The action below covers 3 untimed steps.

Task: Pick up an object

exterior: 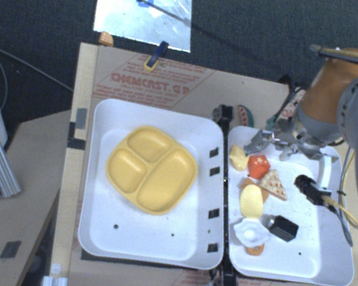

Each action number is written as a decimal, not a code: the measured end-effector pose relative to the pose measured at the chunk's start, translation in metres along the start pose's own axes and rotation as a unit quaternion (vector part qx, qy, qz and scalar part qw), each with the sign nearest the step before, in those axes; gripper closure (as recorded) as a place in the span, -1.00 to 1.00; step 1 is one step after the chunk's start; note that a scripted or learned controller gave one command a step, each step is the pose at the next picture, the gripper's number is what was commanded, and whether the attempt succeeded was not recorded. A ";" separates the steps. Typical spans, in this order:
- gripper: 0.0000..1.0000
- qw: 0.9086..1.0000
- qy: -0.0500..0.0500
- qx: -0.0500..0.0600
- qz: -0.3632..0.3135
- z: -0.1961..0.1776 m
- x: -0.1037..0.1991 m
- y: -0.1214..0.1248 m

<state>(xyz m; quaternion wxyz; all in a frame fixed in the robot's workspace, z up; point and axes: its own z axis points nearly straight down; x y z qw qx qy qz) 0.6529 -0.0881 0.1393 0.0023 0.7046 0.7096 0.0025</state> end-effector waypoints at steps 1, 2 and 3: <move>-1.00 1.000 0.000 0.005 0.003 0.011 0.003 -0.053; -1.00 1.000 0.001 0.004 0.003 -0.049 0.024 -0.119; -1.00 1.000 0.001 0.005 0.003 -0.050 0.038 -0.168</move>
